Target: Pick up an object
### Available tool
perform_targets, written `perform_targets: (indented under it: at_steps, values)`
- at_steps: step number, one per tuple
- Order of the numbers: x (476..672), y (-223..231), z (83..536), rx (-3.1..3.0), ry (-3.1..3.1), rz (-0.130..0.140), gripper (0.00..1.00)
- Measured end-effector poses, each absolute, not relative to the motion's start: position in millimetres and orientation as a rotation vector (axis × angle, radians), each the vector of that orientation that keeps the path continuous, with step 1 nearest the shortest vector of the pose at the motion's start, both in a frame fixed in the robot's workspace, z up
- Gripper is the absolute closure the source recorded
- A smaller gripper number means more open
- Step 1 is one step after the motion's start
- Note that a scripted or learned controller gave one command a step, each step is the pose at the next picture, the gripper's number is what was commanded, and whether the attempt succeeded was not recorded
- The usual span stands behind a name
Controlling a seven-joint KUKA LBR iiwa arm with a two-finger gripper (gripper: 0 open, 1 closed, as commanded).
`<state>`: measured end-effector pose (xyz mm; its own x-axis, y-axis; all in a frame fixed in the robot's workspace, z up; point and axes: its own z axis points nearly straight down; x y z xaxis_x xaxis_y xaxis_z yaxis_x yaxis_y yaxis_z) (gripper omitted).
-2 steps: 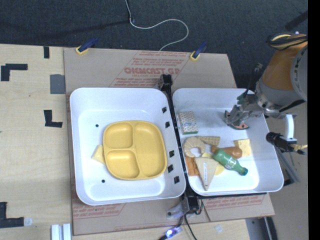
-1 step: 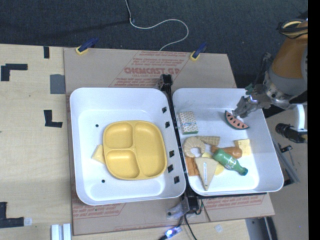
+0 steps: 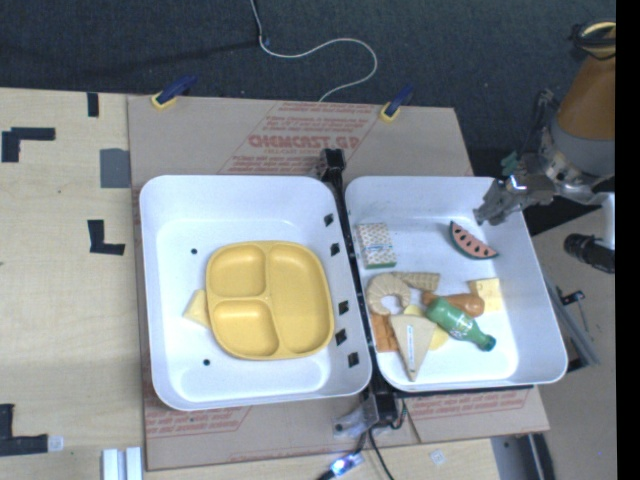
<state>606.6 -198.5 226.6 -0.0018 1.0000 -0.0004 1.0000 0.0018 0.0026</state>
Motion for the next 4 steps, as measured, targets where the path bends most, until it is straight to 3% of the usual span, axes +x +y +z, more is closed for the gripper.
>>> perform_targets:
  at_steps: [2,3,4]
  values:
    - [542.1,-110.8,224.7,2.221,2.229,-0.004,1.0]
    - [525.1,-59.3,214.1,2.219,2.23,-0.003,1.0]
    - [527.4,-61.6,230.1,2.22,2.224,0.0,1.0]
